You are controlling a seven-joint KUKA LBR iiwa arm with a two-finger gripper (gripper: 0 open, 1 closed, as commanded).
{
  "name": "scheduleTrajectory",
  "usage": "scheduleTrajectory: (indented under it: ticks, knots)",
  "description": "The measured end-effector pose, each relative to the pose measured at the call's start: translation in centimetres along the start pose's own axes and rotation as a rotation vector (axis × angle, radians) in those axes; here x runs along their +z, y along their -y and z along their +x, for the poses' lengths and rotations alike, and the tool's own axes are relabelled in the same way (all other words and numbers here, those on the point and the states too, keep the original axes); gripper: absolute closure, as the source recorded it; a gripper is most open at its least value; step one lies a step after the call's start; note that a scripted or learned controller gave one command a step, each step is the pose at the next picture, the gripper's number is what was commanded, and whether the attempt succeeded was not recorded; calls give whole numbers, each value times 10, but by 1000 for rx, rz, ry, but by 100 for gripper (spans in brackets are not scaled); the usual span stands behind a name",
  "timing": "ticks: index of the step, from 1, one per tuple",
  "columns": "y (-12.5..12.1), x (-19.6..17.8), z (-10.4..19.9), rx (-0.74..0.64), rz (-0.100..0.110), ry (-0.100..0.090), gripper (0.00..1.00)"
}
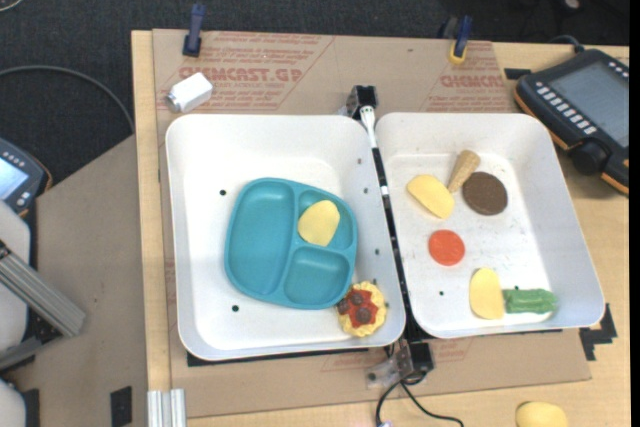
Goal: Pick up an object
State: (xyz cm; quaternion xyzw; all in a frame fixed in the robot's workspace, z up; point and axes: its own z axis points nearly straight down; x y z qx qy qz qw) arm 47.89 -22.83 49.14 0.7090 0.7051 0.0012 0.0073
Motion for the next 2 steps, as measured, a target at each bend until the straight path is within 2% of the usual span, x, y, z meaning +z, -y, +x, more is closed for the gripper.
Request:
scheduleTrajectory:
  ticks: [1,2]
  knots:
    - [-1,-6,4,-7,5,-3,100]
    - [-2,-17,4,-8,0,0,100]
